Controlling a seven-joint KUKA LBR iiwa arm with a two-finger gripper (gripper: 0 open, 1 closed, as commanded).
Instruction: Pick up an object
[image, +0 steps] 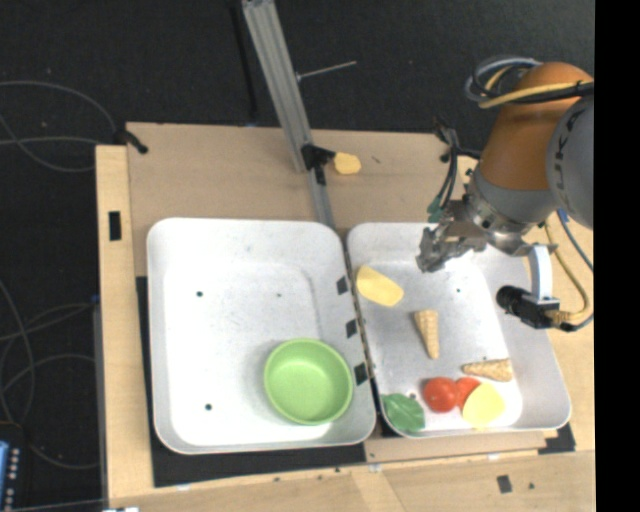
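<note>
My gripper (433, 254) hangs over the back part of the right bin (530, 400), with nothing visible between its fingers. In that bin lie a pale yellow piece (379, 287) at the left wall, a tan cone (428, 331) in the middle, a second tan cone (489, 370) to the right, a red tomato-like piece (441, 393), a yellow round piece (484, 406) and a green leaf-like piece (404, 411) at the front. The yellow piece lies a short way left of and in front of the gripper.
A green bowl (308, 380) stands in the front right corner of the left bin (200, 300). A small yellow object (347, 163) rests on the bench behind the bins, next to a slanted metal post (285, 90). A black fitting (525, 305) hangs over the right bin's right side.
</note>
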